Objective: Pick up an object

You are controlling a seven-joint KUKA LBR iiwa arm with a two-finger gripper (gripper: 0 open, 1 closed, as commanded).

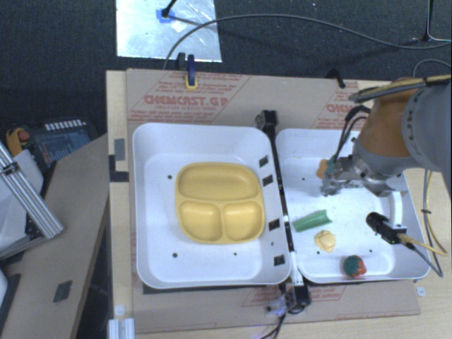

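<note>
My gripper [330, 186] hangs low over the far left part of the right bin [304, 143], reaching in from the right. A small orange object [323, 168] lies right beside it on its far left side, partly hidden by it. I cannot tell whether the two touch. A green stick-shaped object [311, 221] lies on the bin floor in front of the gripper. A pale yellow lump [325, 240] sits nearer the front. A red and green ball [354, 265] rests by the front edge.
The left bin [159, 260] holds a yellow divided plate [219, 201] in its middle. A black divider rail [277, 196] runs between the two bins. The grey arm with its orange band [388, 129] covers the right bin's far right part.
</note>
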